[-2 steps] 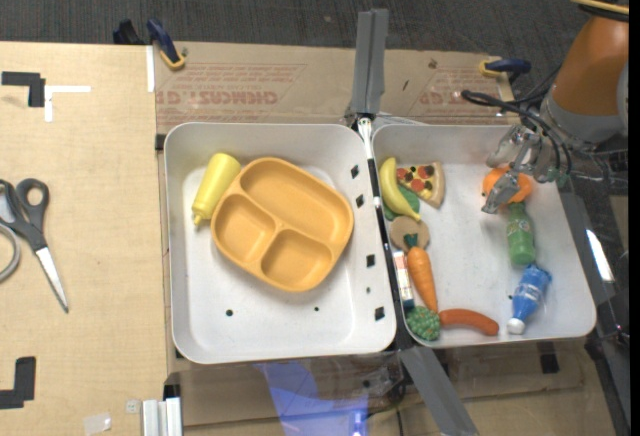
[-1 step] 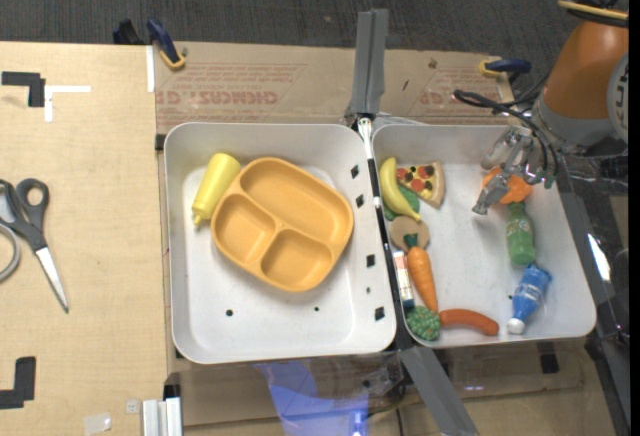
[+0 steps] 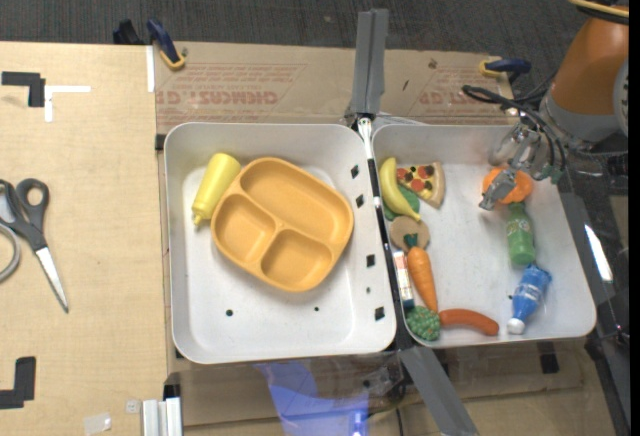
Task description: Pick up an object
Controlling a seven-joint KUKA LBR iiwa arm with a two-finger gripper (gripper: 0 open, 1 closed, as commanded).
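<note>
Camera view: left bin [image 3: 200, 324] holds divided tray [image 3: 283, 222], mustard bottle [image 3: 214, 185].

Place: you're probably looking at a robotics lab bench.
Evidence: clamped cardboard [image 3: 300, 84], tape marks [image 3: 25, 89], scissors [image 3: 35, 234], toy food filling white bins [image 3: 190, 324].

My tool [image 3: 505, 174] sits on a small orange toy [image 3: 508, 188] in the right white bin [image 3: 470, 254]. The toy lies near the far right corner, just above a green bottle [image 3: 519, 237].
</note>
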